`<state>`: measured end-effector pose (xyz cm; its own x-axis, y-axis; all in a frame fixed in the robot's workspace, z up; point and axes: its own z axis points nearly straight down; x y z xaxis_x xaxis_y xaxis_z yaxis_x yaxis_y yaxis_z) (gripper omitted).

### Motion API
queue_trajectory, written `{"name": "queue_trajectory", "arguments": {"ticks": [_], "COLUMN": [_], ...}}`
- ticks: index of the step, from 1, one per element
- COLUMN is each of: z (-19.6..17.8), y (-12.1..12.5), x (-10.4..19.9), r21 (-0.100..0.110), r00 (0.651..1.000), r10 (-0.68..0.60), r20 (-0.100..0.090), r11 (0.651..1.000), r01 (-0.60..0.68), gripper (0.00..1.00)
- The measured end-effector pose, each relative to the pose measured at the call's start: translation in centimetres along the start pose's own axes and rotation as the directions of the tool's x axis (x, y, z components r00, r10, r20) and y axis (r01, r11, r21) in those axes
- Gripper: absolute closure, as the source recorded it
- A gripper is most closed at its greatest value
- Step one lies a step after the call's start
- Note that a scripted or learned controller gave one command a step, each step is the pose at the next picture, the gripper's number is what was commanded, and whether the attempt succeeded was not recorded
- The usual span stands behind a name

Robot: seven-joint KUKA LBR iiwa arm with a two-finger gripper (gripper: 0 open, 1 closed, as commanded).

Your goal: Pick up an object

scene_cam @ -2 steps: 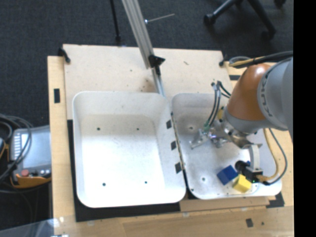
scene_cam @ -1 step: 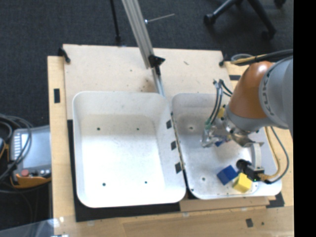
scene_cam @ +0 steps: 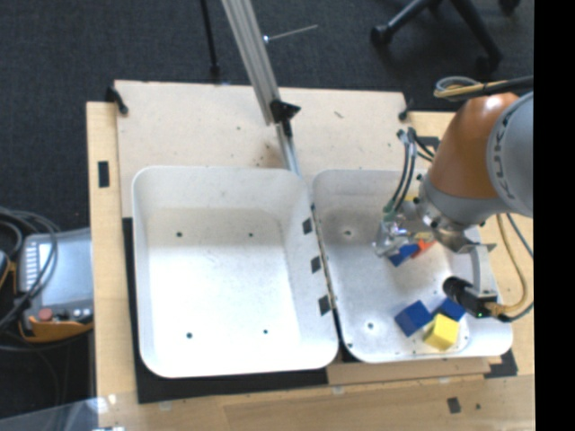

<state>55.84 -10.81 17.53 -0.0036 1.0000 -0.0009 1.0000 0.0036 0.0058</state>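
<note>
Tool (scene_cam: 393,241) low over right bin (scene_cam: 359,205)

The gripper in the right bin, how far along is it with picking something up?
Done: the gripper has reached into the right bin, low beside a small blue and red piece. In hand: nothing visibly between its fingers. Left: a secure grasp and lift; the blue block and yellow block lie near the front.

A pale wooden bench (scene_cam: 216,119) carries two white bins side by side. The left bin (scene_cam: 225,268) and right bin (scene_cam: 359,241) touch along their inner edges, over a black mat (scene_cam: 234,380).
</note>
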Motion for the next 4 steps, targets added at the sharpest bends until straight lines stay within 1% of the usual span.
{"name": "queue_trajectory", "arguments": {"ticks": [1,2,3,4], "z": [-4.4,-9.9,-10.4,-8.8], "y": [0.2,0.4,2.3,4.0], "x": [-0.6,-0.7,4.2,8.4], "r21": [-0.001,-0.002,0.003,0.004], "r00": [1.000,1.000,1.000,1.000], "r10": [0.001,0.000,-0.004,-0.002], "r20": [0.001,0.001,-0.002,0.000], "r11": [1.000,1.000,1.000,1.000], "r01": [-0.001,0.000,0.004,0.002], "gripper": [1.00,1.00,1.00,1.00]}}
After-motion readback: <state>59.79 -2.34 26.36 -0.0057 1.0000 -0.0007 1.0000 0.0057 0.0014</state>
